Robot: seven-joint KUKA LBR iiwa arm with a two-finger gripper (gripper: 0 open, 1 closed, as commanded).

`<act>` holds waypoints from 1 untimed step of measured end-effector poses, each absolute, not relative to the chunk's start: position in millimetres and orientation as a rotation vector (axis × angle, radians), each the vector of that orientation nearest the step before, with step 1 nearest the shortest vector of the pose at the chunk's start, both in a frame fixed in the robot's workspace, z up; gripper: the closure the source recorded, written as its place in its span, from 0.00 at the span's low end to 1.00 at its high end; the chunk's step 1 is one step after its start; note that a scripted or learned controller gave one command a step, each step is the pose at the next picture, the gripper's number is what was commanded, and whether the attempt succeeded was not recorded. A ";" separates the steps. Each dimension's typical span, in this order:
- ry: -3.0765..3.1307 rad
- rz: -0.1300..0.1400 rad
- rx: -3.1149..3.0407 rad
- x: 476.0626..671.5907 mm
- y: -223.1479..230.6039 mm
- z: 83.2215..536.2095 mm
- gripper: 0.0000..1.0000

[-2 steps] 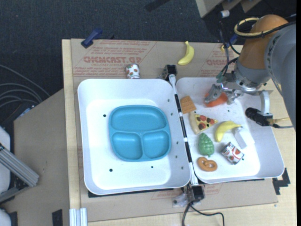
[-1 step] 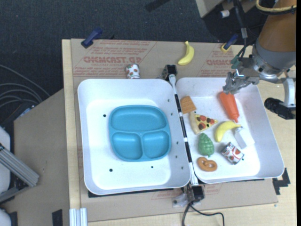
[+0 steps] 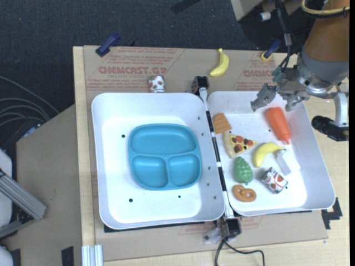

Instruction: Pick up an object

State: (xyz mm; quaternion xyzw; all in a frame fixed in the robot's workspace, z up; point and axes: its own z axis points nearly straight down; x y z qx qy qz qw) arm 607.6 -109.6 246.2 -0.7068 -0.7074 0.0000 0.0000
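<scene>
The gripper (image 3: 279, 95) hung with fingers spread and holding nothing, just above the carrot (image 3: 278, 123) in the right bin (image 3: 319, 170) — the likely target. Its tapered, slanted body could slip out sideways as the fingers closed.

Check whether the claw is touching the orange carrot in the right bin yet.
Cannot tell. In the camera view the claw hangs right at the orange carrot's upper end, overlapping it at this slant, so neither contact nor a gap shows plainly.
</scene>
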 end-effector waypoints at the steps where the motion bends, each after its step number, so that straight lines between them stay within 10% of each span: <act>1: -2.221 0.001 -2.221 580.4 -125.1 92.0 0.00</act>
